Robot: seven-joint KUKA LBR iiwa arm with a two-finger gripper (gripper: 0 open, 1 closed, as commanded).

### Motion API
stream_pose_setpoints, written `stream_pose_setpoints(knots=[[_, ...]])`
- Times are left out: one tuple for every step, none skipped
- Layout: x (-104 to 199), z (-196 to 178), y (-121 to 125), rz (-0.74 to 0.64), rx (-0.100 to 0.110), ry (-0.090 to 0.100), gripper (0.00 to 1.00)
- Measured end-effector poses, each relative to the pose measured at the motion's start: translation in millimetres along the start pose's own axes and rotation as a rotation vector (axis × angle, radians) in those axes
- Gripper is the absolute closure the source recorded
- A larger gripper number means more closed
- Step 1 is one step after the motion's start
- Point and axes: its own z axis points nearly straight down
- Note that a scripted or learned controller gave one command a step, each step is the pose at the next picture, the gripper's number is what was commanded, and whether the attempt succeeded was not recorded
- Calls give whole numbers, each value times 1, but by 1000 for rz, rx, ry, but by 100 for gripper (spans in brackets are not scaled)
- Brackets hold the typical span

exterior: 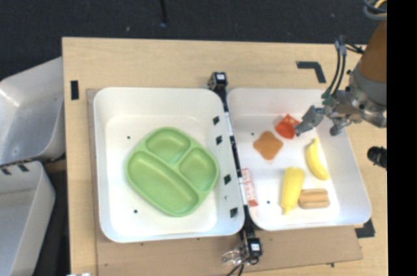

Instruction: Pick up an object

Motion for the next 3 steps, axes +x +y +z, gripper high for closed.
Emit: stream_pose_setpoints(knots=[[1,-8,2,-2,-14,-2,0],[7,53,4,-2,-8,-2,0],[-2,112,0,0,-8,-3,0]])
